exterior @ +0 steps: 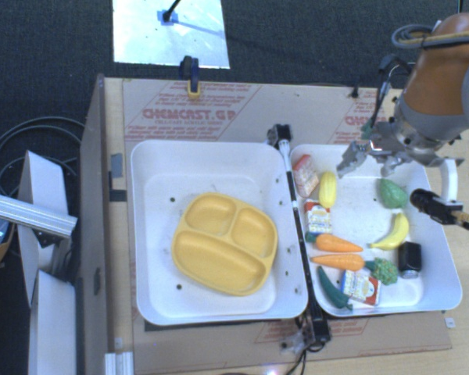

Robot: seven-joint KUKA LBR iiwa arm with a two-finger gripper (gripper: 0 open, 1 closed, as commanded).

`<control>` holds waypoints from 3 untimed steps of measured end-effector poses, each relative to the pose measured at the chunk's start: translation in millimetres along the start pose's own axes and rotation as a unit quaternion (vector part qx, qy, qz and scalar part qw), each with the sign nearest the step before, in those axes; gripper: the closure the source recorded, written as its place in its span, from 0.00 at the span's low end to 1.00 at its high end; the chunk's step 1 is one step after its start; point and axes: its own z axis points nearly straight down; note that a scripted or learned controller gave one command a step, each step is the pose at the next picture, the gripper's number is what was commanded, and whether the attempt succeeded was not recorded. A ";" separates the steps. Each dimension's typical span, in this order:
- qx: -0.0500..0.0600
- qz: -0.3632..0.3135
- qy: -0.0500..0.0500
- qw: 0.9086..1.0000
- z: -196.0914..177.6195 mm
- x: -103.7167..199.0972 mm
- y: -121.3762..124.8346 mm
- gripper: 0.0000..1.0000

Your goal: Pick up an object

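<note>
White bins, two, side by side on a cardboard-covered bench (219,104). The left bin (152,209) holds one yellow divided tray (223,243) with three compartments, lying flat near the middle.

The right bin (442,283) holds the toy food, counted as follows:
- carrots, two: one upper carrot (338,244) and one lower carrot (341,262), lying nearly parallel, just beside each other
- banana, one (395,232), right of the carrots
- yellow corn-like piece, one (327,189), upright-lying near the bin's left wall
- green rounded item, one (392,193), toward the far right
- broccoli floret, one (385,270), touching the lower carrot's tip
- green pepper or cucumber, one (331,287), at the near left corner
- small printed cartons or packets, three: one at top left (306,176), one mid-left (319,218), one at the near edge (362,287)
- black block, one (409,258), near the right wall

Gripper (369,156), one, grey, hanging over the far part of the right bin, between the corn-like piece and the green rounded item. Its fingers are spread apart with nothing between them.
</note>
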 end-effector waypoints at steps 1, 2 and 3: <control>0.005 0.001 0.001 1.000 101.0 5.2 -12.8 0.00; -0.003 -0.001 0.001 1.000 151.2 3.8 16.0 0.00; -0.007 -0.001 0.002 1.000 134.7 4.6 19.1 1.00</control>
